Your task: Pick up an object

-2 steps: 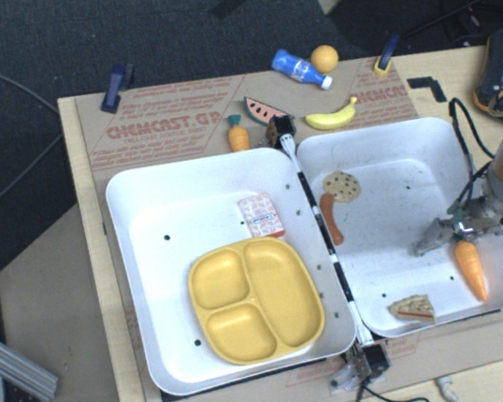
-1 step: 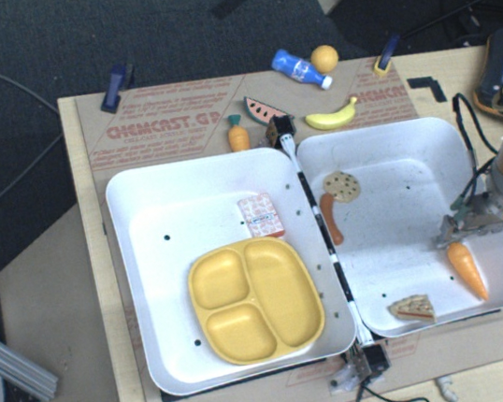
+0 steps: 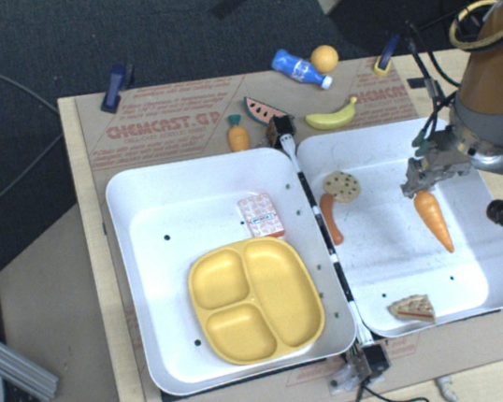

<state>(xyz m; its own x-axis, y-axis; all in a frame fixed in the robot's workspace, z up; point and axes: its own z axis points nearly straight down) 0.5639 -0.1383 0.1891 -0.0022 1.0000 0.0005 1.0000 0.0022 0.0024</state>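
A yellow three-compartment plastic tray [image 3: 253, 299] fills the left white bin [image 3: 141, 222]. In the right bin [image 3: 499, 270], the gripper [image 3: 422, 185] grasps a tapered orange carrot [image 3: 434, 219] by its top.

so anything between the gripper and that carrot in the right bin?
Nothing visible. The gripper sits right at the top end of the carrot, in the right bin. The cookie and sausage lie well aside.

arm [image 3: 495, 81]: cut off by the right edge above the orange band
gripper [image 3: 422, 182]: fingertips too small and dark to make out against the carrot [image 3: 434, 219] top
sausage [image 3: 330, 219]: left side partly hidden by the divider between the bins
pink packet [image 3: 260, 216]: print too small to read
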